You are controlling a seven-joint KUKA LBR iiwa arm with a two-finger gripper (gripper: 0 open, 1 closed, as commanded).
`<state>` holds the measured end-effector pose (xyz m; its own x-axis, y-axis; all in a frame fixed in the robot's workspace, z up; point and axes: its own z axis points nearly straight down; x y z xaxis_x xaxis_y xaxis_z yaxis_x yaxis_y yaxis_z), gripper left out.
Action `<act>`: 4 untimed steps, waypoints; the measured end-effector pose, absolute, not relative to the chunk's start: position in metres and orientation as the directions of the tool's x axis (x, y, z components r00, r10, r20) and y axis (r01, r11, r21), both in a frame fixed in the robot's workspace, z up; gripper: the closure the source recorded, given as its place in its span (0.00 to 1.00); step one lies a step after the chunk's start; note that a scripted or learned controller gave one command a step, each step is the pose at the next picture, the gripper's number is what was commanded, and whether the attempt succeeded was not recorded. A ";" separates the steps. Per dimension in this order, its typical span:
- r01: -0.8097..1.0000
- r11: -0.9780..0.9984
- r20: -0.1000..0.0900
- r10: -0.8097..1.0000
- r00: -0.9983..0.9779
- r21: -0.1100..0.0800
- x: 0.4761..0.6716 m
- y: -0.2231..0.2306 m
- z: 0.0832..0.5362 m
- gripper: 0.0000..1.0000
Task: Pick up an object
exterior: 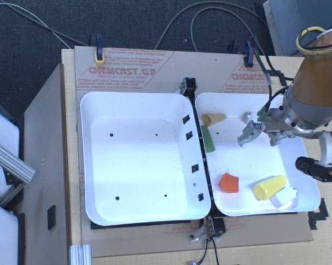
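Note:
Several small objects lie in the right bin. A tan piece rests near its upper left corner, with a green stick just below it along the divider. An orange block sits toward the bin's front, and a yellow cylinder lies to its right beside a white lump. My gripper hangs above the upper middle of this bin. Its two fingers are spread apart, with nothing between them.
The left bin stands beside the right one, with black clips along the shared rims. Cables run over the dark floor behind the bench. Blue clamps hold the cardboard base.

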<state>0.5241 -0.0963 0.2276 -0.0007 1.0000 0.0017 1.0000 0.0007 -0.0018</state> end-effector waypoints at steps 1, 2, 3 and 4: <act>1.000 0.007 -0.001 1.000 -0.007 0.015 0.614 -0.065 0.307 0.00; 1.000 0.002 0.003 1.000 -0.002 -0.014 0.585 -0.034 0.178 0.00; 1.000 -0.004 -0.002 1.000 0.004 0.001 0.632 -0.101 0.080 0.00; 1.000 0.007 0.014 1.000 -0.007 -0.001 0.605 -0.015 0.146 0.00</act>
<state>0.6051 -0.0153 0.1460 -0.0065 0.9999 0.0141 1.0000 0.0066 -0.0011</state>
